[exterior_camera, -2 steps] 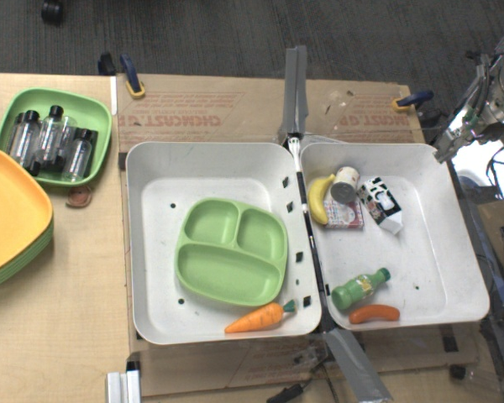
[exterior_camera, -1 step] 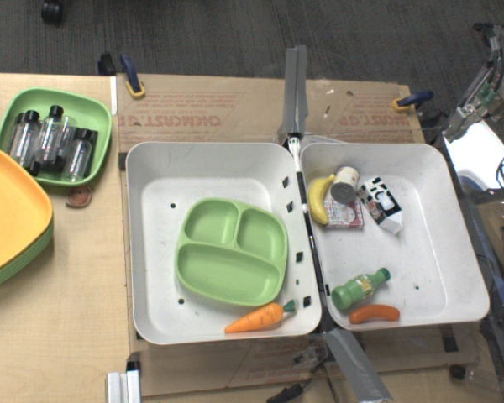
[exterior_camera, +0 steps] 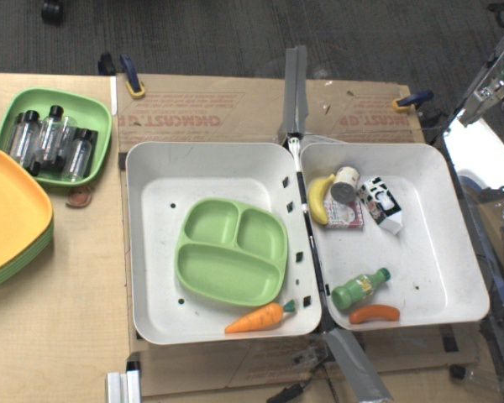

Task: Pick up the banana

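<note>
In the camera view, the banana lies in the right bin, close against its left wall, touching a small tin and a flat packet. Open floor spreads to the right, past a black-and-white carton. No gripper is in the frame, so the state of its jaws cannot be told. The cardboard behind the bins bears red print, upside down and not readable.

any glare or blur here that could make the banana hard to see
In the camera view, the banana is sharp and evenly lit against the right bin, with only soft shadows around it; the one blown-out glare patch sits at the far right, beyond that bin's rim, away from the fruit.
</note>
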`<action>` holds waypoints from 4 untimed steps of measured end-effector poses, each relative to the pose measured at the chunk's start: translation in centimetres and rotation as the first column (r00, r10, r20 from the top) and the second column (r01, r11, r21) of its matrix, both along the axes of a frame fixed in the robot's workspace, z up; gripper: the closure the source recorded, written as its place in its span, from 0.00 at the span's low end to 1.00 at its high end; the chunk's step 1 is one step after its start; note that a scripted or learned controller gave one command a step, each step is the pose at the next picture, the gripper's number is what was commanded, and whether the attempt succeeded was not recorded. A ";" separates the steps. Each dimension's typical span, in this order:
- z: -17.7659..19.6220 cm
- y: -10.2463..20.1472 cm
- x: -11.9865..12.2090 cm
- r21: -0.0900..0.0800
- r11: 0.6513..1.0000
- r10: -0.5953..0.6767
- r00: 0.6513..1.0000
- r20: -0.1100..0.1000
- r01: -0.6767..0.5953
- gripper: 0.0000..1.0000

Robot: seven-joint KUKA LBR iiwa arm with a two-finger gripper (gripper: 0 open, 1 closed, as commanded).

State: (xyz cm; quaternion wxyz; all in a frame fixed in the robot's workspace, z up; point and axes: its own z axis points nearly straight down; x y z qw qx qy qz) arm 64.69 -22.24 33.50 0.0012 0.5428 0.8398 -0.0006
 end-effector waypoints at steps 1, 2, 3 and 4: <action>2.2 1.1 -0.6 0.000 0.999 0.039 0.999 0.001 -0.039 1.00; 3.3 0.8 -2.4 0.001 0.996 0.090 0.996 -0.001 -0.090 1.00; 7.0 0.0 -5.6 0.000 0.984 0.176 0.984 0.001 -0.176 1.00; 4.5 0.0 -5.9 0.002 0.965 -0.261 0.965 -0.004 0.261 1.00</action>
